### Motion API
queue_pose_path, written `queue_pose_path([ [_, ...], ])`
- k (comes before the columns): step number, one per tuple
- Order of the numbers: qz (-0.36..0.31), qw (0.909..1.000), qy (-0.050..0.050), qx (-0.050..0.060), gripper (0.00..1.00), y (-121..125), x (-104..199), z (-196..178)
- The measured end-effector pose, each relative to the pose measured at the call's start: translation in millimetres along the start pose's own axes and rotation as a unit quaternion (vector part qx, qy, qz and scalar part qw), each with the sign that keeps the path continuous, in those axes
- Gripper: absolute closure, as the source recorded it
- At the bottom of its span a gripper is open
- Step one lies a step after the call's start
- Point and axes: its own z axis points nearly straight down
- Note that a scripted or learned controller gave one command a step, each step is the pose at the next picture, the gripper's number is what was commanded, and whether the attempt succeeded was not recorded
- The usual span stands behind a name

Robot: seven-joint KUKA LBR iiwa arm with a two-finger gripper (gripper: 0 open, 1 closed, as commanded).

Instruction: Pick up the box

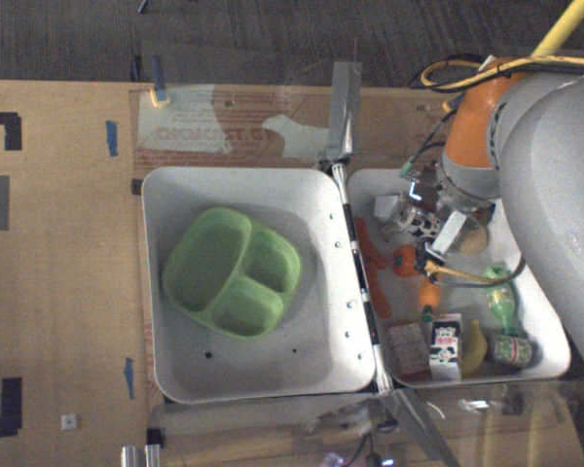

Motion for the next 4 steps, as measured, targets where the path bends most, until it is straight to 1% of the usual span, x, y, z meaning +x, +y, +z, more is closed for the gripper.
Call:
queue_pose_path([
  [1, -0.002, 1.0, 0.002, -0.009, 1.0, 2, 4, -12],
  [3, -0.006, 0.9999, 0.001, -0.01, 1.0, 1, 7, -32],
  [4, -0.112, 0.9932, 0.004, -0.029, 1.0, -39, -18, -1],
])
